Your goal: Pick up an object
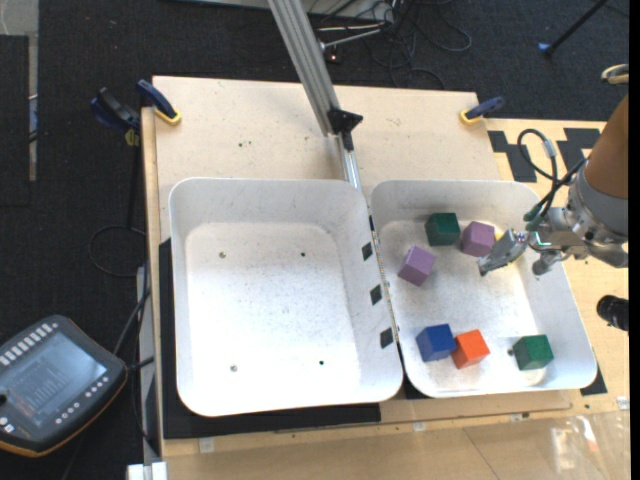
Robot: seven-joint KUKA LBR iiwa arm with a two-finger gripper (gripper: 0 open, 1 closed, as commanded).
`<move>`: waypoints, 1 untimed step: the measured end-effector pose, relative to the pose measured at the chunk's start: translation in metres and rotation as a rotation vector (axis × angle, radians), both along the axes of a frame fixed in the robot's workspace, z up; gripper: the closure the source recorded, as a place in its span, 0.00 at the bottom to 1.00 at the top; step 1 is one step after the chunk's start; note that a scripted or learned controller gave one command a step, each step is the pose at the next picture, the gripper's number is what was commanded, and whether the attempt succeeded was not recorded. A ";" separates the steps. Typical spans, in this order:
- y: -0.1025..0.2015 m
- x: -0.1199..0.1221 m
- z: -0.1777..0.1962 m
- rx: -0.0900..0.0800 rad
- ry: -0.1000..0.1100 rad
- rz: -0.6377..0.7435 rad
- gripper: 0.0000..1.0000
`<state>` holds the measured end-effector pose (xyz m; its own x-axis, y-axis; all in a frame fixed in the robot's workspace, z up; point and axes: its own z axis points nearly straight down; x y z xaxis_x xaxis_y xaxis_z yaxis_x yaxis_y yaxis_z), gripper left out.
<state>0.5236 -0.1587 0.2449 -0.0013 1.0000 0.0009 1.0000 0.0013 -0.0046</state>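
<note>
Hovering over the right bin (pixel 575 343) with claw (pixel 518 251) spread and holding nothing — nearest pick, the purple cube (pixel 478 237), just beside its fingertip — likely lining up a descent.

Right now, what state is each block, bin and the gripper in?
Gripper: over the right bin, holding nothing visible.
Right bin: holds six blocks.
Dark green block: beside a purple block.
Second purple block: alone.
Blue block: touching orange block.
Green block: alone.
Left bin: upright.
</note>
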 end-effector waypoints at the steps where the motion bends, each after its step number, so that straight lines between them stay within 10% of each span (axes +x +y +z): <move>1: 0.000 0.001 0.002 -0.001 -0.005 -0.001 0.00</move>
